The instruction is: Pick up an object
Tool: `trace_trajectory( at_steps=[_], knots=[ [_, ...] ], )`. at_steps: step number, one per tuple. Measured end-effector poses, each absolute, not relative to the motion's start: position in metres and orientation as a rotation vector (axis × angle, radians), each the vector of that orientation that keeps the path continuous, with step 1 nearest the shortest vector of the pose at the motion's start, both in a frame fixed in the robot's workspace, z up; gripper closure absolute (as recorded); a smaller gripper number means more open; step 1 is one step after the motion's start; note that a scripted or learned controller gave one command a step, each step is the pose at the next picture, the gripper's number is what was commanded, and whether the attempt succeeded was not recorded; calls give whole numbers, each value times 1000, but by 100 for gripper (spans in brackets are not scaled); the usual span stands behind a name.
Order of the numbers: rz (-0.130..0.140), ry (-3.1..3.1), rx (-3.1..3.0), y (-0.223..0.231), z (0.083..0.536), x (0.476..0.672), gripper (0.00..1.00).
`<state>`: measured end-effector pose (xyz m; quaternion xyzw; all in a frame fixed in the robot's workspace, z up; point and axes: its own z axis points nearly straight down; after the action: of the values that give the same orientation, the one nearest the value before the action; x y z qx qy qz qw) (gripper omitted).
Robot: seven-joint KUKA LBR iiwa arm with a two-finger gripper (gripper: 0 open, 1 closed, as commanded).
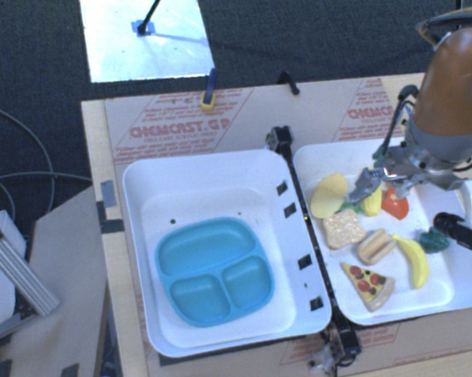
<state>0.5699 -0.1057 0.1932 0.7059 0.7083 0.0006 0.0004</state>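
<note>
Cardboard-topped bench (168, 123) carries two white bins; left bin (209, 174) holds a blue divided tray (214, 270). Right bin (470, 283) holds toy food: pizza slice (370, 283), banana (414, 260), hot dog (375, 246), cracker (344, 230), yellow chip (329, 195). Gripper (379, 181) sits low over the yellow and red pieces (394, 206) beside the chip; grip state cannot be made out.

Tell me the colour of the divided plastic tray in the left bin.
Light blue: the three-compartment plastic tray, clearest in the camera view.

Grey arm (447, 136), orange band, black cable.
</note>
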Motion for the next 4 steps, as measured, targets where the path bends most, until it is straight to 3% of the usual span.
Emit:
trace_trajectory(
  at_steps=[1, 2, 3, 4],
  knots=[
    [-7, 2217, 2232, -188, 95, 520, 0],
    [11, 2223, 2205, -127, 88, 559, 0],
    [19, 2215, 2208, -129, 101, 560, 100],
    [23, 2228, 2197, -54, 249, 570, 100]
  ],
)
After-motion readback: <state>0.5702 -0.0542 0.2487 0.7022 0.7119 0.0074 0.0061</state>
